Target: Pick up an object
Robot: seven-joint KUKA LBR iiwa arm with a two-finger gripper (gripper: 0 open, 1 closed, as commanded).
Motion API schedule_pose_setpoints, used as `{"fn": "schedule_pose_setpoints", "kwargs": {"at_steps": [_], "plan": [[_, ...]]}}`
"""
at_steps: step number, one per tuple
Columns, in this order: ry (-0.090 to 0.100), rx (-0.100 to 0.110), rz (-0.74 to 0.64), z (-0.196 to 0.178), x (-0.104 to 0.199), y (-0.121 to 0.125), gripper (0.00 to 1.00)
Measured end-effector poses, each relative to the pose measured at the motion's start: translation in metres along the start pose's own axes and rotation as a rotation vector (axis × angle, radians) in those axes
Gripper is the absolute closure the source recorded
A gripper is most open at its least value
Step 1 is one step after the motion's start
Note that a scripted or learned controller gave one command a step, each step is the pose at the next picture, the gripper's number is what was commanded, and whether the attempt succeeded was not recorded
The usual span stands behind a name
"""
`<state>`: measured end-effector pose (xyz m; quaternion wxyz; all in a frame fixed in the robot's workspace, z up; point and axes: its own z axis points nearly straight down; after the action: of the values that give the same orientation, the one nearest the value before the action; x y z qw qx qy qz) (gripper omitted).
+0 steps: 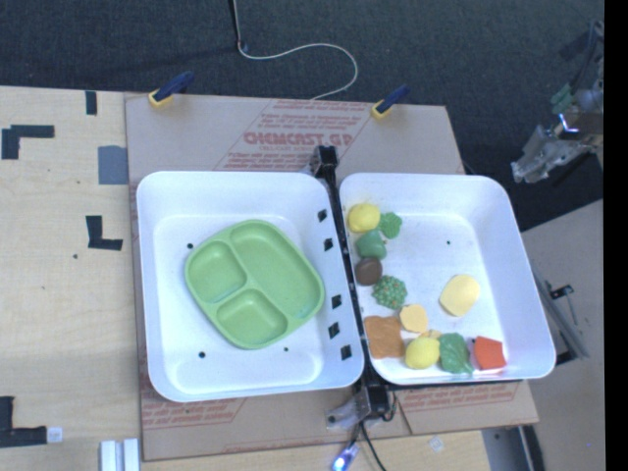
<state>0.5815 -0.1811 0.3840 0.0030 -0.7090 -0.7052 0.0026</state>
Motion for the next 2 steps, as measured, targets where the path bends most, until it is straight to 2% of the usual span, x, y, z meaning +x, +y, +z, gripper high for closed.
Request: {"fn": "schedule_pose_setpoints", "kwargs": {"at_steps": [1,2], "plan": [[-0.001,-0.003,-0.006,0.119,-0.014,0.052,1.00],[0.002,-0.020,-0.020,0.012,0.106,0.054,1.00]]}}
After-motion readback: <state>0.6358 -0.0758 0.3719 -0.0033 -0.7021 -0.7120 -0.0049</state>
